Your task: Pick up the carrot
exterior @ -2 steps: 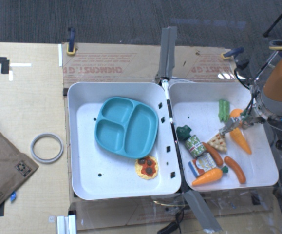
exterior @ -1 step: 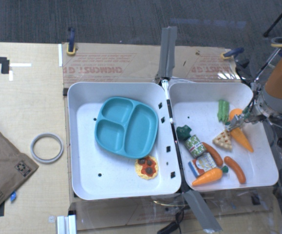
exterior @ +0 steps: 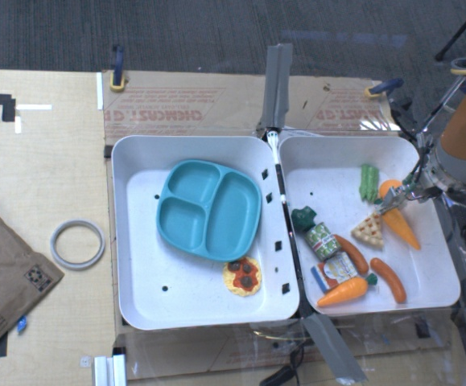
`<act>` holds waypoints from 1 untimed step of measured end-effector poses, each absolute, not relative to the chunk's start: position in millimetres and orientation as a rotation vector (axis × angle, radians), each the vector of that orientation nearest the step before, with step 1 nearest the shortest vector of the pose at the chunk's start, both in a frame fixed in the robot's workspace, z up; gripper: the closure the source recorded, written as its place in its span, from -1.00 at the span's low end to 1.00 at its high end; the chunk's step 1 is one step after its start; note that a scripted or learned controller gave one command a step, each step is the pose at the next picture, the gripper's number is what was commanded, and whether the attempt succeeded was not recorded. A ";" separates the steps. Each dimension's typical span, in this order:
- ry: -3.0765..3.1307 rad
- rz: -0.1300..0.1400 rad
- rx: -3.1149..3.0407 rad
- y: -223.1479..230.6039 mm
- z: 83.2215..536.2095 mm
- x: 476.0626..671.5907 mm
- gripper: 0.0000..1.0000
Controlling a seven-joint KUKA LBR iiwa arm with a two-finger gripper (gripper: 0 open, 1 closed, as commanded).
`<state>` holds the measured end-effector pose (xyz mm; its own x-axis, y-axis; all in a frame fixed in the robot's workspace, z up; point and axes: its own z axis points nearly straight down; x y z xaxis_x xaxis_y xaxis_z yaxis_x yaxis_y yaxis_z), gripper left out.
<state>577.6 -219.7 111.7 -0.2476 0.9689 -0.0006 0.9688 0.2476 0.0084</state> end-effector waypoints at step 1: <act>2.319 -0.003 2.120 -150.6 181.1 610.6 1.00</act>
<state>610.6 -150.6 181.1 -0.0894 0.9960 -0.0009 0.9960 0.0894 -0.0022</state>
